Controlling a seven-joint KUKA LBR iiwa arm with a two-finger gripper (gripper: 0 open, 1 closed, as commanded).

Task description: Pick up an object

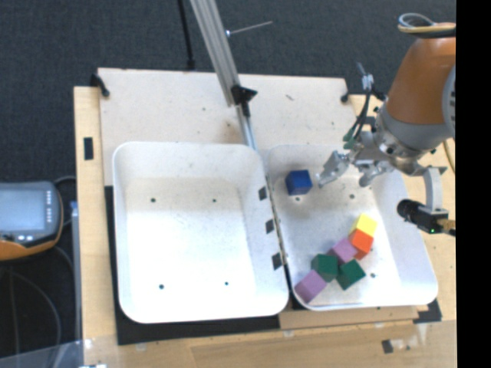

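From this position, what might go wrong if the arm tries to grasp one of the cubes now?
1. The blue cube stands alone, left of the gripper, which looks off to one side of it. A straight descent may miss or only nudge it.
2. The other cubes, such as the orange cube and green cubes, are crowded and touching near the right bin's front. A grasp there may catch two or push them apart.

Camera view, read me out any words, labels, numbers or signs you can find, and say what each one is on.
No text can be read anywhere.
Handheld pendant at the left edge: its screen is glowing but too blurred to read.
Blocks, such as the blue cube: plain faces, no markings.
White bins, arm and tool: no legible labels.
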